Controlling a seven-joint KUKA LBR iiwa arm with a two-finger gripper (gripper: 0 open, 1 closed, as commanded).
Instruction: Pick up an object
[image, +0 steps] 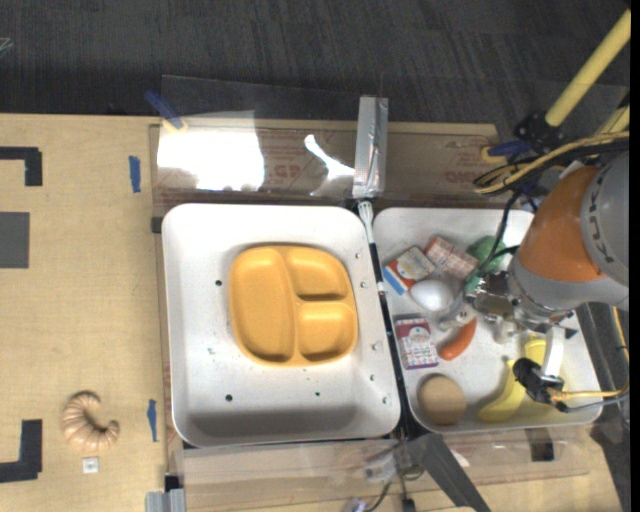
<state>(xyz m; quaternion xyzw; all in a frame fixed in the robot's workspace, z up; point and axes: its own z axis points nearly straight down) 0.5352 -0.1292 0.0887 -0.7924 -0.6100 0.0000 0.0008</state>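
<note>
Objects in right bin (580, 420): white egg (431, 295) centre, carrot (458, 341) at 5 o'clock of it, banana (512, 392) beyond, brown ball (441, 396) at 6. Gripper (490, 298) at egg's 3 o'clock; grip state unclear. Yellow tray (293, 303) in left bin (190, 300).

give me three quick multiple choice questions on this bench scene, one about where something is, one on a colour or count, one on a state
1. Where is the orange tray?
A. in the left bin
B. in the right bin
C. on the bench outside the bins

2. How many compartments does the tray have?
A. one
B. three
C. five

3. How does the banana lie?
A. hanging from the gripper
B. resting in the right bin
C. resting on the tray

Answers:
1. A, the tray sits in the middle of the left bin.
2. B, one long section on the left and two smaller ones on the right.
3. B, it lies near the front wall of the right bin, beside a brown ball.
</note>
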